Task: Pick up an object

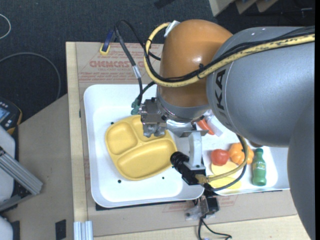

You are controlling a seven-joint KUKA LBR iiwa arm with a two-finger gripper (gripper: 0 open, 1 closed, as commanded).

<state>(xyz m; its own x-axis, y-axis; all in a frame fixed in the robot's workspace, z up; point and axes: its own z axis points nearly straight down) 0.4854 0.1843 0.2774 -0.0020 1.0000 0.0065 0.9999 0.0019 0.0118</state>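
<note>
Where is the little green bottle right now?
The green bottle stands in the right-hand bin, near the camera view's right edge, just right of the orange fruit and the red tomato.

Yellow divided plate (135, 151) — flat in the left white bin (95, 149)

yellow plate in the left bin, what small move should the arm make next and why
Probably a short lift straight up to check the grasp. The arm's wrist hangs over the yellow divided plate in the left bin and hides its near rim, so only a rise would show whether the plate comes along.
</note>
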